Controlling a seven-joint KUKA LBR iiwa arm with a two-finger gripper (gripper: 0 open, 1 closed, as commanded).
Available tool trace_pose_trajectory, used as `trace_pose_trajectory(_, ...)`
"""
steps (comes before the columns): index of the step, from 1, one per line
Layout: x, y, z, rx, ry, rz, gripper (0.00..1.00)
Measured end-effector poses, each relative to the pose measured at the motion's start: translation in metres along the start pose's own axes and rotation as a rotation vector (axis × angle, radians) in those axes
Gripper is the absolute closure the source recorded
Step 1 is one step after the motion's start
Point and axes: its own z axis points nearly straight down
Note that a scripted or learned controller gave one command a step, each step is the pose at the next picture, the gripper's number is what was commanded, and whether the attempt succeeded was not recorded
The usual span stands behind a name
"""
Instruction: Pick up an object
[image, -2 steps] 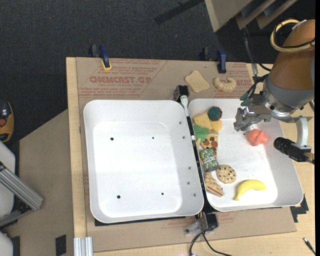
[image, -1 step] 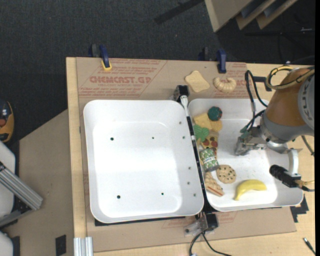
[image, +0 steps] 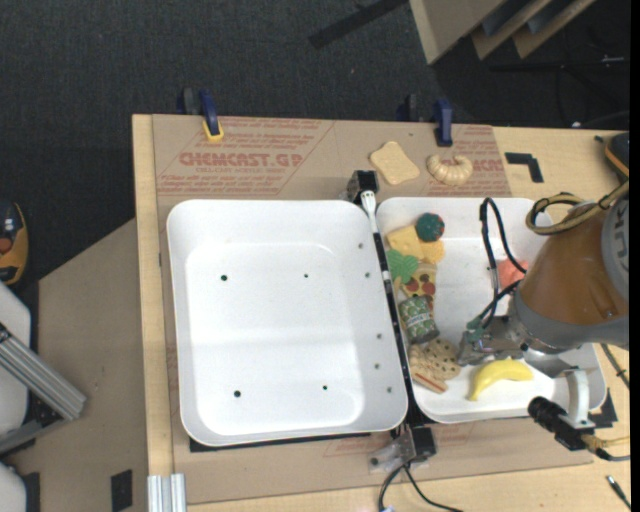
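My gripper (image: 478, 342) is low inside the right bin (image: 455, 295), near its front, under the grey wrist and orange band. Just in front of it lies a yellow banana (image: 500, 377). To its left rests a brown cracker (image: 434, 362). Along the bin's left wall I see a green packet (image: 418, 318), a pizza slice (image: 418, 284), a green leafy piece (image: 402, 265), a yellow cheese wedge (image: 412, 242) and a dark green ball (image: 430, 226). A pink-red piece (image: 512, 270) sits partly behind the arm.
The left bin (image: 275, 320) stands beside the right one. On the bench behind the bins lie a toast slice (image: 394, 162) and a tan pastry (image: 450, 167). Black cables loop over the right bin's back right.
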Motion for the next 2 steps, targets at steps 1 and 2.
trace_pose_trajectory(1,-0.003,0.004,0.000,-0.007,-0.003,-0.001,1.00)
trace_pose_trajectory(2,0.047,0.116,-0.109,-0.027,-0.005,-0.012,1.00)
